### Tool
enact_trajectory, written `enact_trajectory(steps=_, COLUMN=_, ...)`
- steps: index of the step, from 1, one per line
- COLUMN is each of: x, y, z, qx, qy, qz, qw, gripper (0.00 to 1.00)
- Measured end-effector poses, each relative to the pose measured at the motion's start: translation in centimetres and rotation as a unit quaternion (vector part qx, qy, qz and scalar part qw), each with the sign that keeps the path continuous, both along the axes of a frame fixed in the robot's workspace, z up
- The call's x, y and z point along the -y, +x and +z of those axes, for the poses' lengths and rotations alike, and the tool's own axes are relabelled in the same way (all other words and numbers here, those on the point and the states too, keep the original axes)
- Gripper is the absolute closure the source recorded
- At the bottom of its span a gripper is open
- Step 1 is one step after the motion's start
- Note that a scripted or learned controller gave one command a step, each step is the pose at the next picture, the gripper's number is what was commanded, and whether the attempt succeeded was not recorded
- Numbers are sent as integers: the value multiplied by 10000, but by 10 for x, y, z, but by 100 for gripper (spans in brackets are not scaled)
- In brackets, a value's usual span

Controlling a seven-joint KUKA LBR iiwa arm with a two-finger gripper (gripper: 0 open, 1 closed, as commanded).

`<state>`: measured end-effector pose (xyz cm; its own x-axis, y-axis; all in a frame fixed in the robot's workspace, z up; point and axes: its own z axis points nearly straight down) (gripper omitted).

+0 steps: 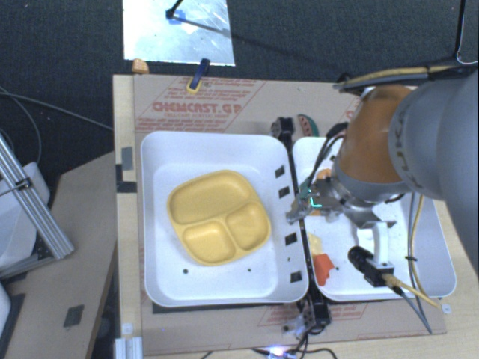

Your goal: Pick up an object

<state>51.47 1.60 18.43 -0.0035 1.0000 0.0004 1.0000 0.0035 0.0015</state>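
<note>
A yellow divided plate (218,217) lies in the left bin (161,155). In the right bin (441,275), near its left wall, sit a small orange-red piece (323,268) and a pale yellow piece (315,242); another orange bit (323,176) peeks out beside the arm. My gripper (313,203) hangs low over the left side of the right bin, close to the divider between the bins, and the grey wrist and orange band (374,144) cover most of it. Nothing is visible in its grasp.
The arm's bulk spans the right bin from the right. A black connector and a yellow cable (378,271) trail across the bin's lower part. Black clips (288,193) line the wall between the bins. A blue and yellow item (198,75) lies on the cardboard behind.
</note>
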Motion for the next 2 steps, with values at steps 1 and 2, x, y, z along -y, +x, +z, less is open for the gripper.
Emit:
enact_trajectory(steps=1, x=-7, y=-27, z=112, qx=49, qy=8, qz=13, qw=10000, gripper=0)
enact_trajectory(steps=2, x=-18, y=17, z=-7, qx=-40, qy=-6, qz=-6, qw=10000, gripper=0)
